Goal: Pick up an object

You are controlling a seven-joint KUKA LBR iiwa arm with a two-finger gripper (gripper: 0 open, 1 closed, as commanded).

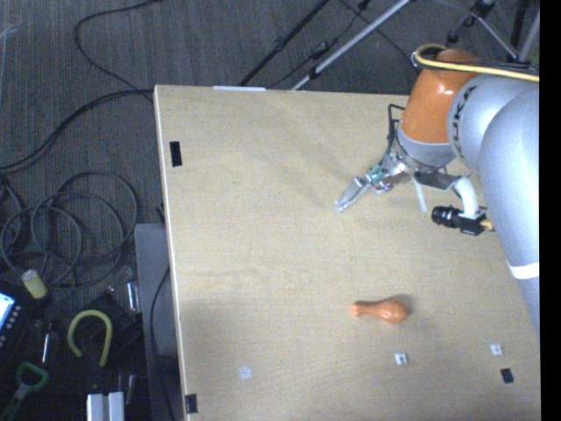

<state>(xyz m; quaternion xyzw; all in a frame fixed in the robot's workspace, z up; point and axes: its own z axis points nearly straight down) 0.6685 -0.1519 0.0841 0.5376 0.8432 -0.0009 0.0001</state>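
Observation:
A small orange object (382,310), shaped like a gourd with a thin neck pointing left, lies on the tan board (263,261) toward the lower right. My gripper (349,198) reaches in from the right on the grey arm with its orange band (434,103) and points down and to the left over the middle of the board. It sits well above and slightly left of the orange object in the view, apart from it. Nothing shows at its tip.
Small black and white markers (401,358) dot the board near its lower right edge, and a black one (175,153) sits near the left edge. Cables and tools (79,226) lie on the floor to the left. Tripod legs (368,16) cross the floor behind.

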